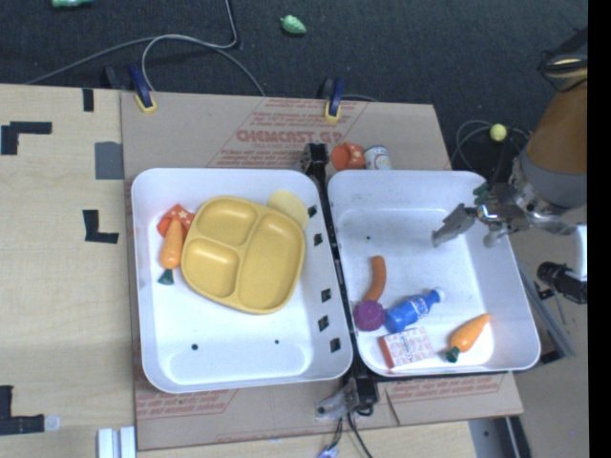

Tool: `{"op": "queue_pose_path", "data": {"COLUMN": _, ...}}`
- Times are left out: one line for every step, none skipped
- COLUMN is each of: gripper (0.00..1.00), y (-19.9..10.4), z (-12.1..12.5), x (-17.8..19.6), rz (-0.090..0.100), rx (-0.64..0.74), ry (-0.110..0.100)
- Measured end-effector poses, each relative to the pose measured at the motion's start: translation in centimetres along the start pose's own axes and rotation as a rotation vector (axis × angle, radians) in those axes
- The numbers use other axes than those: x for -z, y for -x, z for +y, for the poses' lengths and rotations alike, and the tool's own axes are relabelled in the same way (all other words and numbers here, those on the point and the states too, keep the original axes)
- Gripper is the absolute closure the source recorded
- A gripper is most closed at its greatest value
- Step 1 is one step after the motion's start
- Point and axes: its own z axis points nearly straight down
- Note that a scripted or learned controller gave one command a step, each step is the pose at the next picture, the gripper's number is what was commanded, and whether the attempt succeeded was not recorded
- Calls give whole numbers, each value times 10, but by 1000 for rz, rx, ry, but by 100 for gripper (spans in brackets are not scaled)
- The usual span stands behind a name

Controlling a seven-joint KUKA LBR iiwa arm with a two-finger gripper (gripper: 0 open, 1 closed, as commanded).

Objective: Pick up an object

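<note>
Over the right bin [496, 284] hovers the gripper [465, 222], jaws spread and empty (approach step); next, descend onto the sausage [377, 277].

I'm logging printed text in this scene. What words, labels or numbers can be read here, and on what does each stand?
"CHEMCAST GP": red print on the brown cardboard sheet under the bins.
Smaller red print below it on the cardboard: too blurred to read.
Red and white card in the right bin: print too small to read.
Blue bottle: no label can be read.
</note>
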Motion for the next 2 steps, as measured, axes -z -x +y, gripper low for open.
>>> {"op": "queue_pose_path", "data": {"gripper": 0, "y": -51, "z": -22, "x": -52, "rz": 1, "rx": 1, "ry": -1}}
{"op": "queue_pose_path", "data": {"gripper": 0, "y": -84, "z": -5, "x": -132, "rz": 0, "rx": 0, "ry": 3}}
